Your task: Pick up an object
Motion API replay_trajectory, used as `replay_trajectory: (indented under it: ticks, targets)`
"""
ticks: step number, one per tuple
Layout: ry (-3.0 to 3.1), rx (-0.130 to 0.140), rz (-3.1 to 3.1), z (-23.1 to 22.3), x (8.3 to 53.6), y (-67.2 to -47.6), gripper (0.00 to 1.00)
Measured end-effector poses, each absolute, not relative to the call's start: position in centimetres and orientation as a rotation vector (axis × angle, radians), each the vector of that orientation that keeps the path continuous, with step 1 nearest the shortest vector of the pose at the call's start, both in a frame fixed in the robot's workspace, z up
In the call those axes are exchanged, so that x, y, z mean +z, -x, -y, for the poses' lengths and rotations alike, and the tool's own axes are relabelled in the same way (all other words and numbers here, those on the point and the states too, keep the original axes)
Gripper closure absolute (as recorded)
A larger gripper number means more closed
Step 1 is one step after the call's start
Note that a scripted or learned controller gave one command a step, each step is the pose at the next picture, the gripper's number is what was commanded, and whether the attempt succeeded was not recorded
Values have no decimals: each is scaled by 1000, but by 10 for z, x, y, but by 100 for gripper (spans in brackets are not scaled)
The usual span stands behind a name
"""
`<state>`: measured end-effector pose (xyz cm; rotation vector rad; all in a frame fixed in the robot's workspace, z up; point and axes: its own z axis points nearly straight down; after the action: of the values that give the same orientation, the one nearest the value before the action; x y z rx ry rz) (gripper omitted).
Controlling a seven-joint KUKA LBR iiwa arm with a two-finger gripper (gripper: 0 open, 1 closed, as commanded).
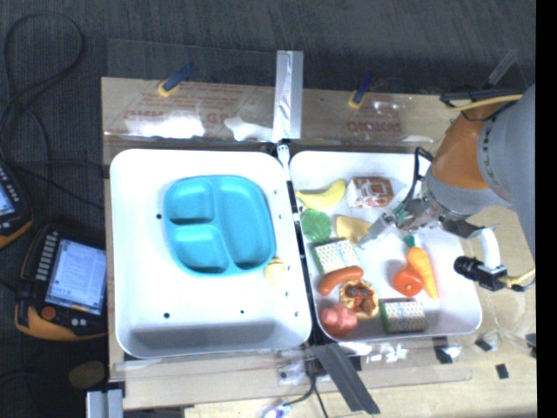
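Camera view has my arm (487, 159) reaching in from the right over the right bin (452, 320), with the tool (381, 229) low in the bin's middle. Whether it is apart or together I cannot tell — it reads as one grey, slanted shape, and I see nothing clamped in it.

The tool's tip sits just beside the pale yellow wedge (351, 226), on that wedge's right, and just above the green-and-white block (336, 254). The carrot (422, 268) and the tomato (406, 281) lie near it, lower right. The banana (323, 195) and the red-and-white packet (371, 192) lie above it toward the bin's far wall, and the green leafy piece (316, 225) is to the left past the wedge.

Counting the right bin, I get eleven things, one of each: banana, packet, leafy piece, wedge, green-and-white block, sausage (339, 278), carrot, tomato, a brown and yellow piece (358, 296), a red round fruit (338, 320), and a second checkered block (403, 315) at the near wall.

The left bin (139, 320) holds two things — one blue divided tray (218, 223), and one small pale piece (276, 272) by the bin's right wall, just beside the tray's lower right corner.

Both bins sit side by side on the counter (117, 103), touching along the centre divide.
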<state>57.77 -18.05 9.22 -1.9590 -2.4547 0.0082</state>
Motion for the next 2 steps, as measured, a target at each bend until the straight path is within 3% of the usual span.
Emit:
replay_trajectory:
  ticks: [1, 2]
  targets:
    - [2320, 45, 2071, 175, 85, -654, 0]
    - [2420, 62, 1870, 202, 82, -659, 0]
